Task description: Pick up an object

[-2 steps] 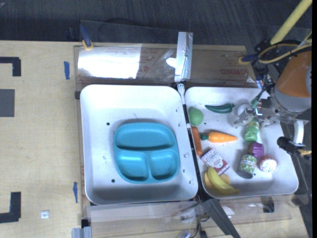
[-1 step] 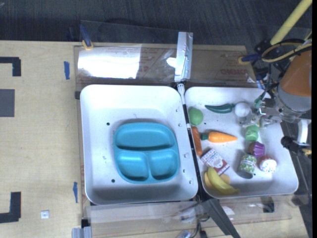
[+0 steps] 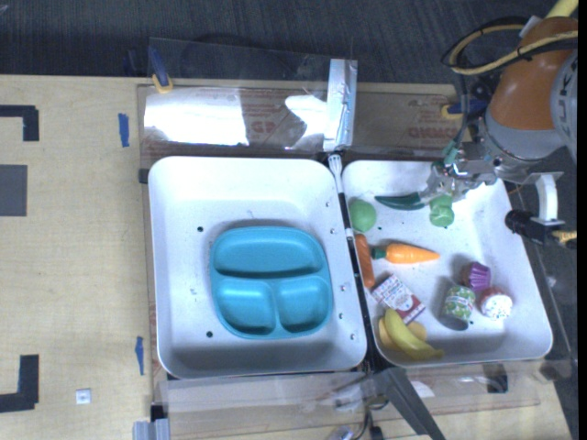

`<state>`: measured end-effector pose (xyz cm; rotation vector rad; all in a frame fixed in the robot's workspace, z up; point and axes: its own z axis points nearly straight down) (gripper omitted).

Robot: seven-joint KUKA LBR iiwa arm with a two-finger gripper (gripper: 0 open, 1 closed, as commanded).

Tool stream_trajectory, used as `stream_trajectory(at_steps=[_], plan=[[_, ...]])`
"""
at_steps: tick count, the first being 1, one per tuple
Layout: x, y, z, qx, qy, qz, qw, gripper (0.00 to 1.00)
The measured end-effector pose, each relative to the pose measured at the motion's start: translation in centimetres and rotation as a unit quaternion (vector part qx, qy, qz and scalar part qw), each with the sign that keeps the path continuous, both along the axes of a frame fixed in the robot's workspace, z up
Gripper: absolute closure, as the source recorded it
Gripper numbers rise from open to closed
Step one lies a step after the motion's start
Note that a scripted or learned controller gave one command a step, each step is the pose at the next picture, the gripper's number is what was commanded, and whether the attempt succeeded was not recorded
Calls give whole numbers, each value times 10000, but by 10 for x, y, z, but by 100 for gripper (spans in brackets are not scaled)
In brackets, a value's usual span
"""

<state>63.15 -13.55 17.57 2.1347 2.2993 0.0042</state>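
Gripper (image 3: 444,183) is down in the right bin (image 3: 527,333) by a small green piece (image 3: 442,213); can't tell how the jaws stand. Looks like nothing's lifted yet.

Pale wooden worktop (image 3: 73,273) with black corner markings and blue tape tabs; dark grey carpet floor (image 3: 275,7) lies beyond its far edge.

The room light was bright and even from overhead, and the two white bins (image 3: 174,246) looked nearly washed out. Hard glare flared off the clear plastic sheet (image 3: 248,108) behind them. Shadows stayed soft, and the whole picture was slightly grainy and unsharp.
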Motion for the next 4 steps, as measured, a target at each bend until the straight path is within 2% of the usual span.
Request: stream_trajectory(at_steps=[1, 2, 3, 4], plan=[[-21, -20, 12, 4, 32, 434, 9991, 100], [-61, 13, 25, 9, 32, 400, 9992, 100], [-61, 12, 24, 7, 37, 395, 9992, 0], [-77, 23, -89, -1, -8, 357, 9994, 0]])
